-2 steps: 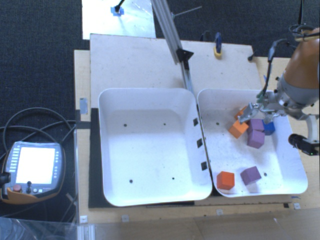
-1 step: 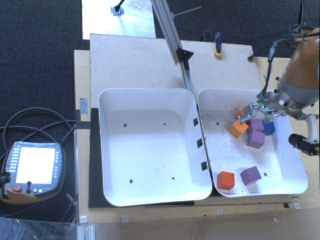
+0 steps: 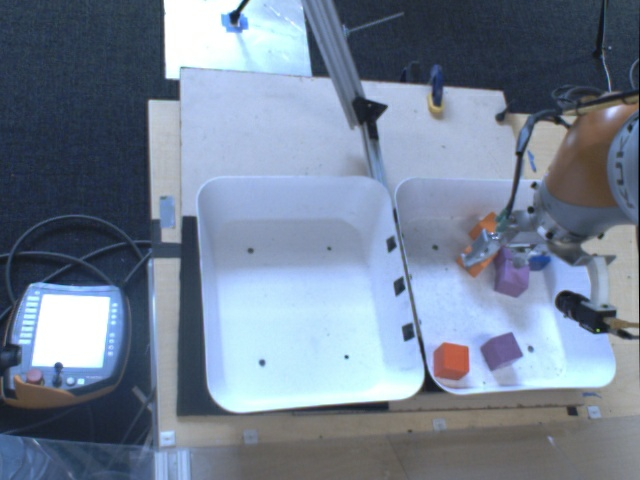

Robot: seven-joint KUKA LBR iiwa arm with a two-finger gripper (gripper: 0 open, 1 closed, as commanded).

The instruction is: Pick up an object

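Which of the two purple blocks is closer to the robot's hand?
The upright purple block beside the hand, mid-bin. The other purple block lies near the right bin's front edge, next to the orange cube.

Orange cube [image 3: 451, 360] and purple cube [image 3: 501, 350] near right bin's front; purple block [image 3: 512, 274] mid-bin.

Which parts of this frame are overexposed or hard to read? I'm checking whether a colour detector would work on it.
Camera view: the left bin floor is nearly blown out white; the pendant screen glares blank; the right bin is evenly lit, with the orange cube and purple cube crisp; objects beside the gripper merge into a cluttered patch.
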